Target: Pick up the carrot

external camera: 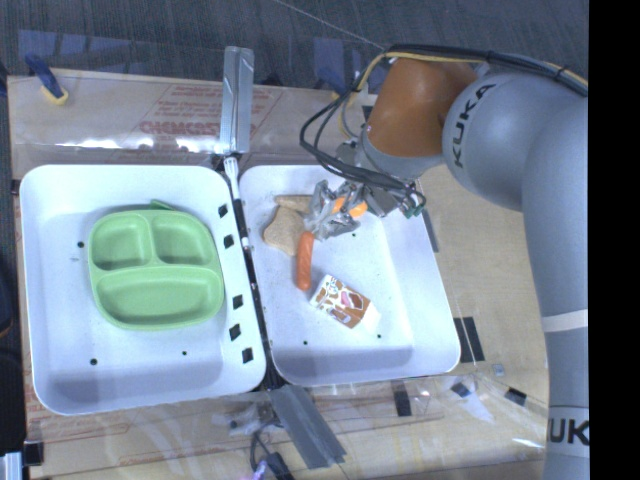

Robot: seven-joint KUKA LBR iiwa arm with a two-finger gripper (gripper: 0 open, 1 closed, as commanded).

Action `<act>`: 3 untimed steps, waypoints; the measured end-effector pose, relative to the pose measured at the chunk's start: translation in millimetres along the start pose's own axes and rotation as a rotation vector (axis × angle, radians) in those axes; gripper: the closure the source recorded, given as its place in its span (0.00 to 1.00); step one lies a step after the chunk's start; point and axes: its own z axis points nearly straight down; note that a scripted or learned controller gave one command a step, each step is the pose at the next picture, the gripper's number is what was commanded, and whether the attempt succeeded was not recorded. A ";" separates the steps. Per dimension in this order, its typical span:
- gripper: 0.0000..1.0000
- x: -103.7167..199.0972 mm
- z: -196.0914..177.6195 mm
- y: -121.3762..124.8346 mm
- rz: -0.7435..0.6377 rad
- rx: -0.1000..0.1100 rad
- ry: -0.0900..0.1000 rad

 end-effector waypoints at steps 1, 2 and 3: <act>1.00 8.2 -134.7 49.7 0.338 0.002 -0.001; 1.00 -23.5 -86.2 102.6 0.373 -0.006 0.010; 1.00 -64.0 -84.5 121.1 0.213 -0.002 0.004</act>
